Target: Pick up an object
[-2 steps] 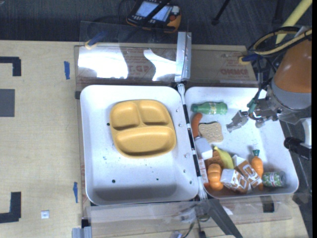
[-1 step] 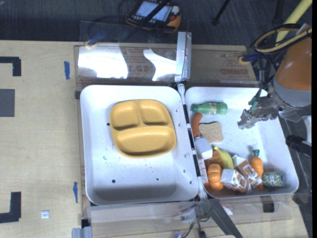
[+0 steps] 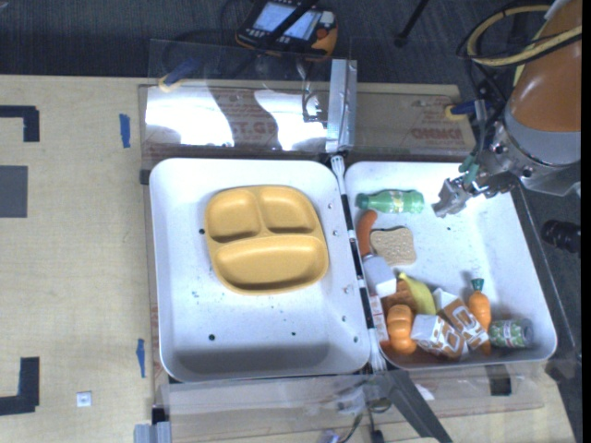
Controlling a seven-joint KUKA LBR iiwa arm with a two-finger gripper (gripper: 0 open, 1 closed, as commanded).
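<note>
My gripper (image 3: 454, 197) hangs over the upper right part of the right bin (image 3: 499, 247), with nothing between its fingers that I can see. Just left of it lies a green bottle (image 3: 391, 200) on its side. Below that lie a red-orange sausage (image 3: 367, 231) and a slice of bread (image 3: 393, 245). A heap at the bin's front holds a banana (image 3: 418, 293), a carrot (image 3: 478, 306), an orange piece (image 3: 399, 329), a patterned carton (image 3: 452, 329) and a small green bottle (image 3: 511, 333).
The left bin (image 3: 175, 321) holds a yellow divided plate (image 3: 266, 237). A metal divider (image 3: 340, 109) stands at the back between the bins. A handheld pendant (image 3: 284, 26) lies beyond the bench.
</note>
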